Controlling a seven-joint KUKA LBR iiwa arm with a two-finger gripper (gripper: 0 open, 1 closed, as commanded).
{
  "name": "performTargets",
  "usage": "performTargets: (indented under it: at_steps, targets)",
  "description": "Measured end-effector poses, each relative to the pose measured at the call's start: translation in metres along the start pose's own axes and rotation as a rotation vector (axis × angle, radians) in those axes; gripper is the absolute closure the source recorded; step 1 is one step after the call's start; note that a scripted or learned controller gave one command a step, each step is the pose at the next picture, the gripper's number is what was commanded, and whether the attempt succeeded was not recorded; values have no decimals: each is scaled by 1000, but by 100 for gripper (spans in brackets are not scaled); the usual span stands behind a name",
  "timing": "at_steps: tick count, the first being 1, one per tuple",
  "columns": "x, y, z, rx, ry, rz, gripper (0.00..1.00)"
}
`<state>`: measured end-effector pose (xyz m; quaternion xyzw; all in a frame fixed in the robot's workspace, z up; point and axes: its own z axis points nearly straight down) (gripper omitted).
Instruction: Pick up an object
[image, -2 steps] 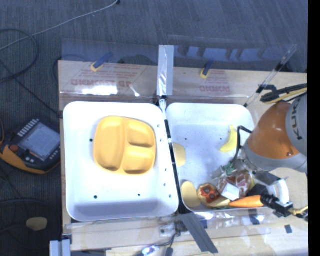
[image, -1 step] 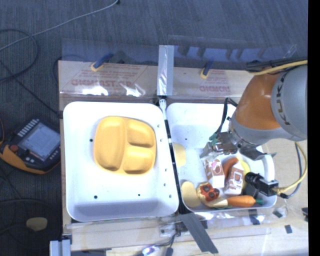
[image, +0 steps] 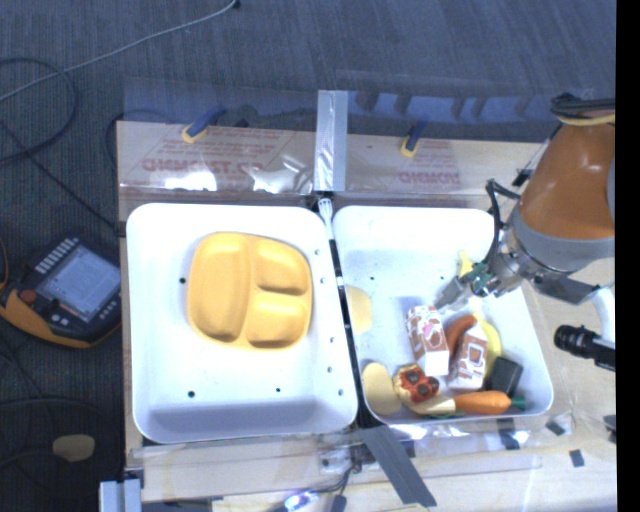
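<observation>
My gripper (image: 458, 291) hangs over the right bin (image: 400, 235), at the upper edge of a pile of toy food. Its fingertips sit just above a white carton with red print (image: 427, 336). Nothing shows between the fingers. The pile holds a second carton (image: 470, 360), an orange carrot (image: 483, 402), a small pizza slice (image: 414, 383), a black block (image: 506, 375) and a yellow piece (image: 467, 266) beside the gripper. The orange and grey arm (image: 565, 195) comes in from the right.
The left bin (image: 160, 400) holds a yellow sectioned tray (image: 249, 288). A pale round disc (image: 358, 308) lies at the right bin's left wall. A handheld controller (image: 60, 295) rests on the floor at the left.
</observation>
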<state>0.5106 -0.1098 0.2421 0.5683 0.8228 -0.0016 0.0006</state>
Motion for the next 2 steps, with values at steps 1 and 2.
performTargets:
  at_steps: [1, 2]
  targets:
    - [1, -18, -54, -2, -1, -235, 100]
    - [40, 27, 23, 0, 4, -65, 100]
